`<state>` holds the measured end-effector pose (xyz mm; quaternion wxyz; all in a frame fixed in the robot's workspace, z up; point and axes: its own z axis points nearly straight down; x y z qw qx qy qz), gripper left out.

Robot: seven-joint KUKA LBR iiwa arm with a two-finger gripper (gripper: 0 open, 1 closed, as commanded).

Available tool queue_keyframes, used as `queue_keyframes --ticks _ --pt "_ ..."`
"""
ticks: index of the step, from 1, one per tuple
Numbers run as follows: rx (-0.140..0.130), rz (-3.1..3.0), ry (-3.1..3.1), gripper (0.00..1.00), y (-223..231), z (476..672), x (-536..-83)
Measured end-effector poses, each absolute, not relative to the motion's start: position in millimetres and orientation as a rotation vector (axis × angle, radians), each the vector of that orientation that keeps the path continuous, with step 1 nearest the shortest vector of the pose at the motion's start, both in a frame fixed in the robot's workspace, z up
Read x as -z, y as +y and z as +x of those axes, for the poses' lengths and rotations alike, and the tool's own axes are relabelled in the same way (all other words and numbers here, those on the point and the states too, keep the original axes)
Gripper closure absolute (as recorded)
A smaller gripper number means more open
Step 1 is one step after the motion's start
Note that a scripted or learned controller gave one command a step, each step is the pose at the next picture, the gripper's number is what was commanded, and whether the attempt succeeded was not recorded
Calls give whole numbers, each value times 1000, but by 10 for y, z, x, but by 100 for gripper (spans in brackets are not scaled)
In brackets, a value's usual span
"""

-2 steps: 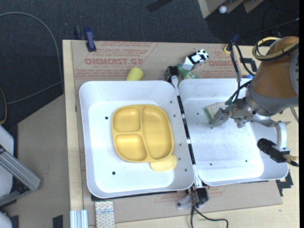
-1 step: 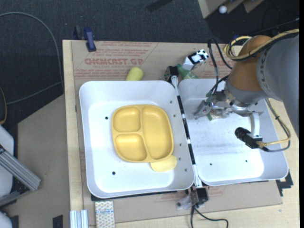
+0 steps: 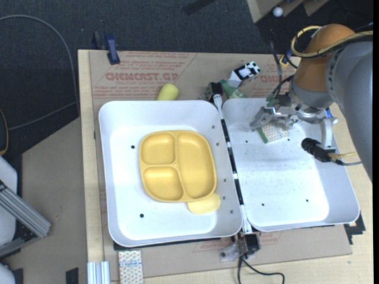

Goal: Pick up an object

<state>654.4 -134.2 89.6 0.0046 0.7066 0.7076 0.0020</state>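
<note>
A small flat greenish speckled pad [image 3: 274, 134] lies on the floor of the right bin [image 3: 296, 188], near its far left corner. My gripper [image 3: 275, 121] hangs low right above the pad's far edge, its two grey fingers [image 3: 260, 120] spread apart on either side, open and not closed on the pad. In the left bin [image 3: 118, 158] sits a yellow divided plate [image 3: 177, 164]. A pale yellow lump [image 3: 205, 205] pokes out from under the plate's near edge.
Outside the bins, on the cardboard at the back, lie a yellow object [image 3: 168, 92], a black-and-white item [image 3: 246, 72] with a green piece beside it, and a blue clip [image 3: 111, 48]. The arm's grey body [image 3: 355, 81] crosses the right bin's far right side.
</note>
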Motion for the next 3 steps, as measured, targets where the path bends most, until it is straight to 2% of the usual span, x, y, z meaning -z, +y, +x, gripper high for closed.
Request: queue_keyframes --ticks 1,2,3 --pt "-10 2208 2214 100 -1342 6559 -1014" --pt "-9 2209 2214 0 -1343 6556 -1010" --pt "-6 2214 2218 0 -1450 6693 -895"
